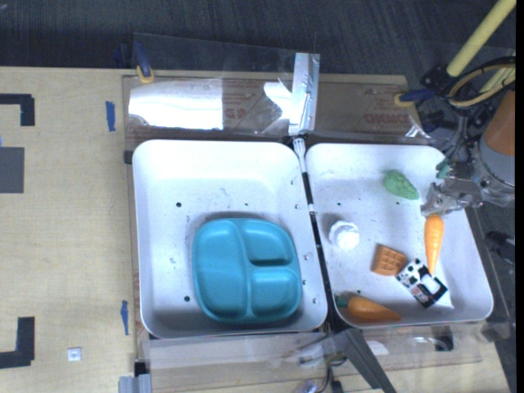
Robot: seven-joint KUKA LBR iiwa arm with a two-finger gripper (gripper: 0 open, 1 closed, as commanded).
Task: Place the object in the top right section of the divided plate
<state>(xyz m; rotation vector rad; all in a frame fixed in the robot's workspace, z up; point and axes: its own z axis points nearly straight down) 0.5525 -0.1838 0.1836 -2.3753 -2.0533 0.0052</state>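
Starting at the left, a pale wooden bench (65, 244) is seen, marked with black and blue tape. On it, two shallow white plastic bins are set side by side. In the left bin (164, 178), one smooth teal divided plate (246, 268) is found, rounded at the corners and moulded into three sections: one long section on its left, two smaller ones on its right.

Across the divider, the right bin (360, 170) is scattered with small things: one white lumpy piece (345, 235), one tan waffle-like square (388, 260), one black-and-white boxy item (422, 284), one green leafy shape (401, 184), and two orange carrots. One carrot (372, 308) is laid along the near wall.

The second carrot (433, 240), smooth, tapered and bright orange, is seen hanging upright near the bin's right side, its top gripped in the pincer (442, 201), which is clamped on it. Metal fingers are glimpsed at the carrot's top end, under the grey wrist.
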